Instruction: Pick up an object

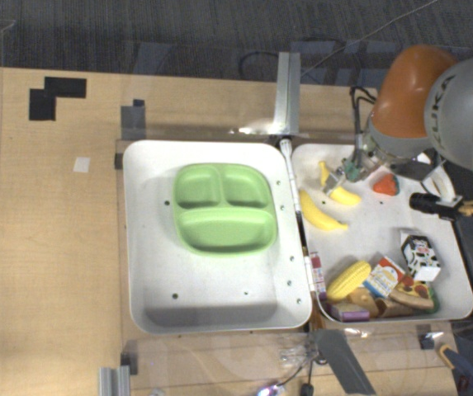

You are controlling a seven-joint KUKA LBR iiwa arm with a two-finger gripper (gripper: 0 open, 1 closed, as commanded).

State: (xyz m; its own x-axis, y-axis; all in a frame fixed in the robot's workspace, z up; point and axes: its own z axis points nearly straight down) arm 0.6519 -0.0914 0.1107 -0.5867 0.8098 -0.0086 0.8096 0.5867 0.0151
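Gripper (341, 177) at two bananas (322, 214); one green tray (222, 206)

Even overhead light, soft shadows, slight blur

Plastic, wood and metal on the bench

The two bins (145, 221) look like smooth matt white plastic; the green divided tray (222, 206) is smooth plastic with a soft sheen. The bananas (322, 214) and corn cob (347, 278) appear glossy moulded plastic. The bench top (46, 246) shows pale wood grain, the upright post (288, 93) brushed metal. The arm (459, 97) has a smooth grey shell and glossy orange band.
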